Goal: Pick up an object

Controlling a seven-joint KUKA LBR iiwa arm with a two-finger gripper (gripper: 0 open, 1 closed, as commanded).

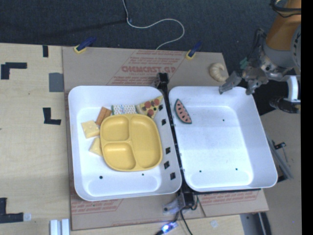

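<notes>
Here the jaws hang spread apart and hold nothing, above the right bin's far rim.

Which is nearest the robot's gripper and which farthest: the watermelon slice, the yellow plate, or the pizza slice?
From the gripper, above the right bin's far edge:
1. Watermelon slice, in the right bin near its left wall.
2. Pizza slice, at the left bin's far right.
3. Yellow plate, mid left bin.
</notes>
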